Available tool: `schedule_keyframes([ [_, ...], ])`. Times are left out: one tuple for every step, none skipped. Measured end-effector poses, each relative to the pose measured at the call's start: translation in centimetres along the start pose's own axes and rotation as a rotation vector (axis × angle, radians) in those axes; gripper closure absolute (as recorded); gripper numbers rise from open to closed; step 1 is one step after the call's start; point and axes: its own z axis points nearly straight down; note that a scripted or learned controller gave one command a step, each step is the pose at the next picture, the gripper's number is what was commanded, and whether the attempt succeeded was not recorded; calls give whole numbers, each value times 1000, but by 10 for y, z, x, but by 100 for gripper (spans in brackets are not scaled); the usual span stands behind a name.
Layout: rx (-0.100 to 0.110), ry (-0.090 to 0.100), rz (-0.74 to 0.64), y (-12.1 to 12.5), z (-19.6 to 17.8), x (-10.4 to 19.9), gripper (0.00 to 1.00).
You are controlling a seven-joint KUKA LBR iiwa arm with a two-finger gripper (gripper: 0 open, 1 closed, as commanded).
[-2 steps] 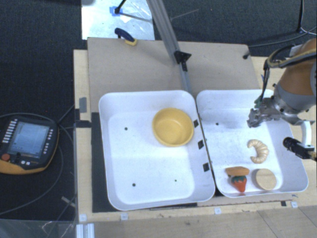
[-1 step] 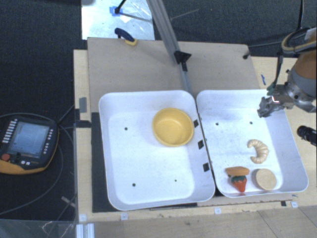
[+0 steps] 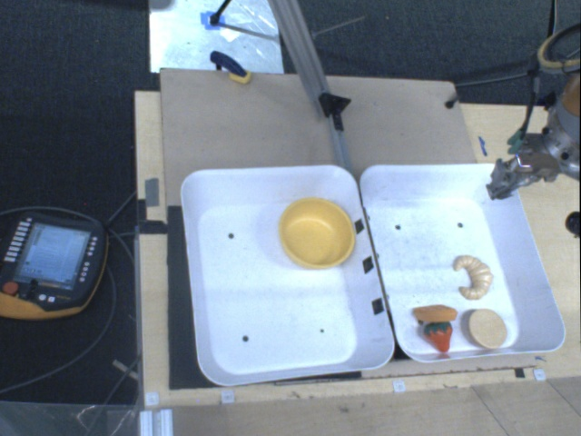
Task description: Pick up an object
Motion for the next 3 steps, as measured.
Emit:
schedule_keyframes([
  [6,2,-3,-11,12,53,100],
  [5,2,-4,-3,16,103,100],
  [5,2,-3,-4,21,145,100],
])
